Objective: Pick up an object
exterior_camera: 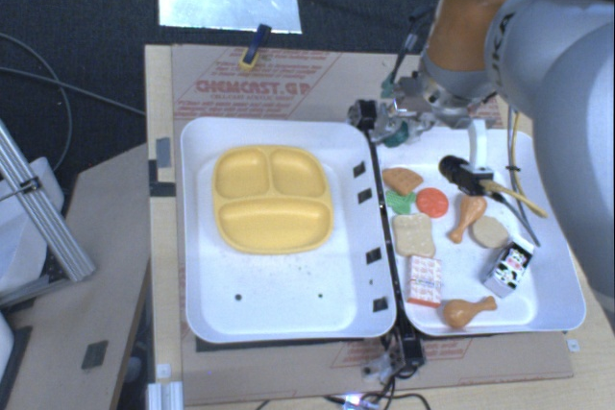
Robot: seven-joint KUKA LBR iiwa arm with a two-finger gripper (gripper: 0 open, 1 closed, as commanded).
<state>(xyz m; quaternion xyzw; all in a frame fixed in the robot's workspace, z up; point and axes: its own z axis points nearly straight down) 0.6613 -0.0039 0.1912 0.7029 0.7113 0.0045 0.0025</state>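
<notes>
My gripper [392, 124] hangs over the far left corner of the right bin [562, 298], close to the divider between the bins. Nothing shows in its grasp. Just in front of it lie an orange pastry piece [402, 180], a green piece [399, 203] and a red tomato slice [432, 202]. Further forward are a bread slice [413, 233], a drumstick [468, 216], a round beige piece [490, 231], a red-and-white packet [425, 280], a second drumstick [468, 309] and a small black-and-white carton [507, 267].
A yellow divided plate [271, 199] sits in the far half of the left bin [279, 302]. The grey arm [548, 62] covers the back right of the right bin. Both bins rest on cardboard [259, 84].
</notes>
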